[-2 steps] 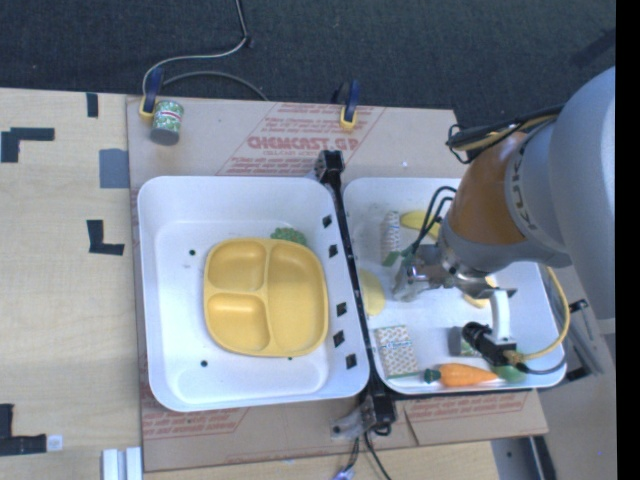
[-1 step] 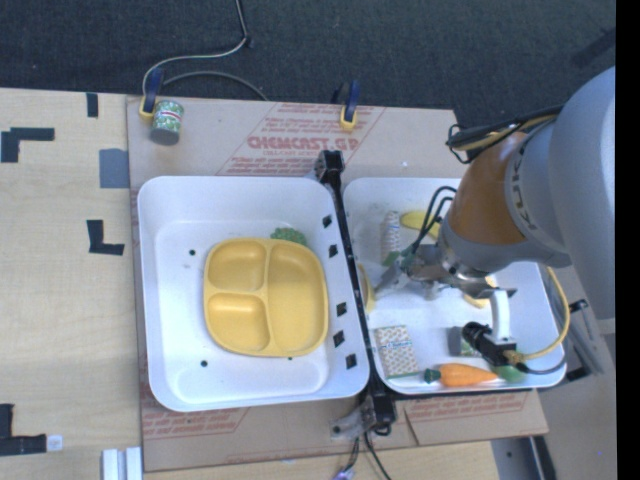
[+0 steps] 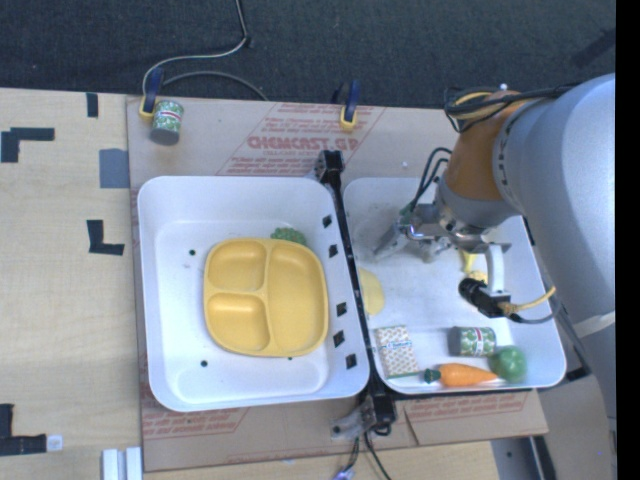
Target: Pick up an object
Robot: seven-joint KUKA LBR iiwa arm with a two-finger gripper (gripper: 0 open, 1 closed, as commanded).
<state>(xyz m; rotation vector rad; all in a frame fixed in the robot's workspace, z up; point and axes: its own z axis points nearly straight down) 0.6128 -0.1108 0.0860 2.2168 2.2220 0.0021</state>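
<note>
The right bin (image 3: 400, 218) holds a few small toy foods, and any one of them could be the thing to pick up. The toy carrot (image 3: 462, 375) lies along the bin's front edge, near the front right corner. It is orange with a little green top, and it looks like light, hard plastic. It is smooth and round, so it could roll or slip; I think the best place to pinch it is across its thick middle. Just above it lies a small can (image 3: 472, 341) on its side, with a green ball-shaped toy (image 3: 510, 363) beside the carrot's fat end. A small checked packet (image 3: 396, 349) lies flat near the front left corner of this bin; it looks thin and hard to get under. A pale yellow flat piece (image 3: 371, 291) rests against the left wall. The gripper (image 3: 412, 234) hangs over the back part of the right bin, well apart from the carrot. I cannot tell how its jaws stand. The left bin (image 3: 170, 268) carries a yellow divided plate (image 3: 266, 296).
</note>
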